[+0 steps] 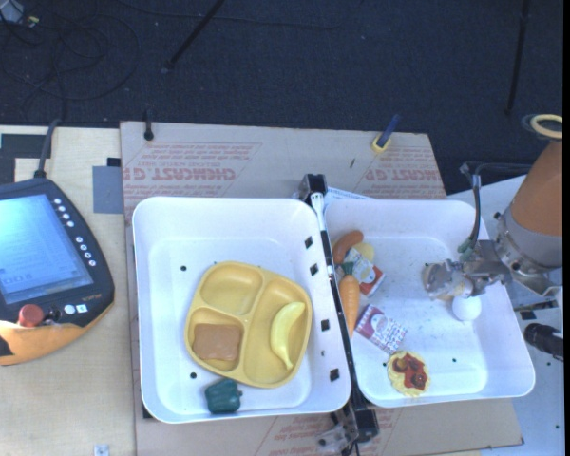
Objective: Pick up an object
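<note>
1. Task status: pick not done. Nothing seen lifted clear of either bin.
2. Arm [541,207] enters from right of frame, orange band above wrist. Gripper [448,279] low inside right bin [513,373], near its right wall, mid-height in frame.
3. Jaws: cannot tell whether spread or pressed together; metal parts blur into each other at this size.
4. White egg-like object [466,306] just below and right of gripper, touching or nearly touching it. Judged the likely target. Not visibly pinched, so no hold claimed.
5. Other candidates in right bin: carrot [349,297] along left wall, sausage-like piece [347,244] above it, small packet [368,272] beside both, red-and-white wrapper [381,328] centre, small yellow disc with red topping [409,372] lower centre.
6. Left bin [157,255]: yellow divided plate [230,293] holding brown slab [217,342] and banana [287,332]; green pepper-like item [223,396] below plate, lower edge of bin.
7. Left to do, as judged: close on one object, raise it clear of bin floor.
8. Surface: light wood with printed cardboard sheet [218,164] under both bins. Teach pendant [33,269] with lit screen at left edge of frame.
9. Room: dark carpeted floor [313,55] across top of frame, cables trailing upper left.
</note>
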`<action>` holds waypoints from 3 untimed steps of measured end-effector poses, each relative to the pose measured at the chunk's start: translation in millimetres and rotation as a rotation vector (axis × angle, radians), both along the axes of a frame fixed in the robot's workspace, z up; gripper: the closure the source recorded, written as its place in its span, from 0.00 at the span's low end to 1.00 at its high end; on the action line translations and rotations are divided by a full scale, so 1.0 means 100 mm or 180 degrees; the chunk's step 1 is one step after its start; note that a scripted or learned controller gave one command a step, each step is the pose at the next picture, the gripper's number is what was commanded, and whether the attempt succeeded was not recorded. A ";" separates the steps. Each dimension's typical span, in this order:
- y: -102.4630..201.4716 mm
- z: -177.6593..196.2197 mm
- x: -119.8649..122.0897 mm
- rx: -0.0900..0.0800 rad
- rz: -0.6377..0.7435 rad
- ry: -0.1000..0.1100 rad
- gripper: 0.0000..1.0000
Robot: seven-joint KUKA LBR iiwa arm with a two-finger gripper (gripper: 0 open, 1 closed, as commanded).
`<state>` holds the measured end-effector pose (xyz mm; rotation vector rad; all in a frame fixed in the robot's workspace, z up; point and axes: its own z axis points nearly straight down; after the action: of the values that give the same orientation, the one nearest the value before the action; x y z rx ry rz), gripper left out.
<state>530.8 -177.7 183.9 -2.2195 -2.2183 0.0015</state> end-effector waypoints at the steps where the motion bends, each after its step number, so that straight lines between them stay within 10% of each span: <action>1: 0.38 0.27 -0.10 -0.0001 0.0004 0.0000 1.00; 3: 0.27 0.41 -0.27 0.0001 -0.0009 0.0002 1.00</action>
<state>504.2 -150.8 225.0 -2.2220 -2.2150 0.0020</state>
